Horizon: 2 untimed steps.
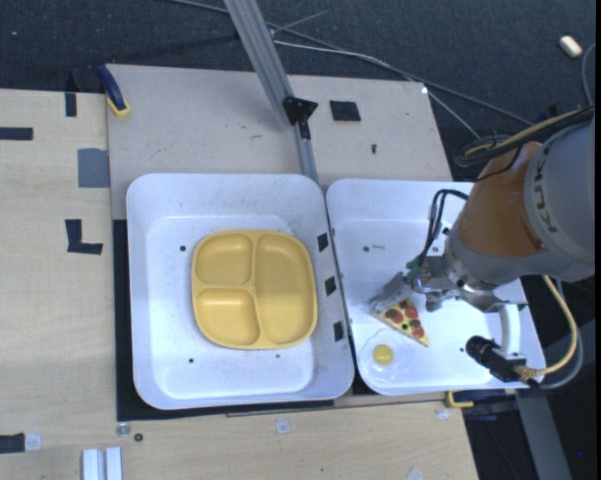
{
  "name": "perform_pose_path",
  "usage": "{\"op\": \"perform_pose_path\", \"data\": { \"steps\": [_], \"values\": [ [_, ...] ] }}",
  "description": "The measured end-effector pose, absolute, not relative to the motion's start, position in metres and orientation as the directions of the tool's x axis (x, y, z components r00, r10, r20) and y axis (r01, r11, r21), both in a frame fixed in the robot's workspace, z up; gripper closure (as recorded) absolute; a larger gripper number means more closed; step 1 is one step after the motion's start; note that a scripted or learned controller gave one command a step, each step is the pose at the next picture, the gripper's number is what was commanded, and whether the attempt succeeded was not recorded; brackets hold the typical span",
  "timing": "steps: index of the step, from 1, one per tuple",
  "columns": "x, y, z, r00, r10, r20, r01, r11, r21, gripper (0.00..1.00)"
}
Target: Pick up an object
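Arm (pixel 565 193): rounded grey casing, smooth and matte.
Band (pixel 495 213): broad orange ring above the wrist — copper-toned.
Wrist: grey metal block with darker fittings.
Cables: thin black lead looping beside the band; a yellow cable curving below.
Gripper (pixel 395 293): grey metal — two slim fingers.
Connector: black plug, yellow-tipped.

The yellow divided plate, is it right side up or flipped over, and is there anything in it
Right side up and empty: the yellow divided plate lies flat in the left bin, its three compartments facing up, each showing only bare yellow.
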<state>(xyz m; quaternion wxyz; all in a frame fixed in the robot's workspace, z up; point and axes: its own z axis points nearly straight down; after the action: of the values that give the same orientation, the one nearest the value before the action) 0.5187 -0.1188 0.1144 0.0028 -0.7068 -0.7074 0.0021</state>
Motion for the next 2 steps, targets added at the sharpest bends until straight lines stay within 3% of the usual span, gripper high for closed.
{"op": "perform_pose_path", "data": {
  "steps": [1, 2],
  "values": [
    [0.519, -0.12, 0.086, 0.0, 1.0, -0.002, 1.0, 0.0, 0.001, 0.0],
    [0.52, -0.12, 0.097, 0.0, 1.0, -0.005, 1.0, 0.0, 0.006, 1.0]
  ]
}}
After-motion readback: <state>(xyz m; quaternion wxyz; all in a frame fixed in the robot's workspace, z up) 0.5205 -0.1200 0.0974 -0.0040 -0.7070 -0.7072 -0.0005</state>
